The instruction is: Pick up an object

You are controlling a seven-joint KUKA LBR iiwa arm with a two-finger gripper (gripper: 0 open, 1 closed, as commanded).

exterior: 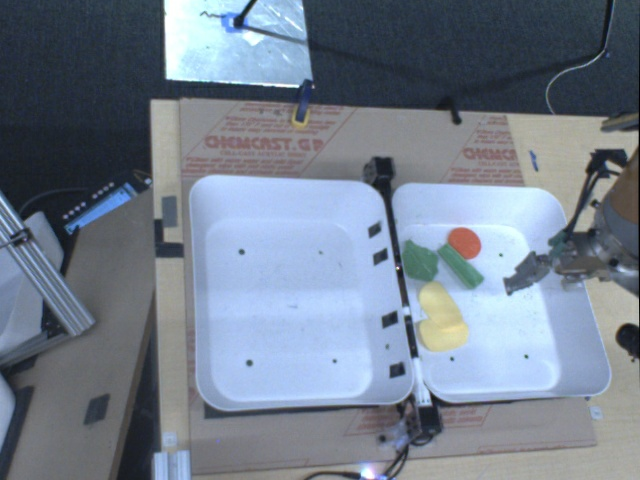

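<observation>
The right bin (pixel 560 368) holds a yellow duck-like toy (pixel 441 319) near its left wall. Above it lie a dark green lumpy piece (pixel 419 261), a green cylinder (pixel 462 267) and an orange-red round piece (pixel 463 241). My gripper (pixel 518 279) hangs over the right half of this bin, to the right of the green cylinder and apart from every object. Nothing shows in its grasp. The arm comes in from the right edge.
The left bin (pixel 215 268) lies beside the right one, joined along a black hinge strip (pixel 397 288). Both rest on a cardboard sheet (pixel 260 138). A shiny metal plate (pixel 237 28) lies beyond the bench. A cable (pixel 590 58) hangs at the upper right.
</observation>
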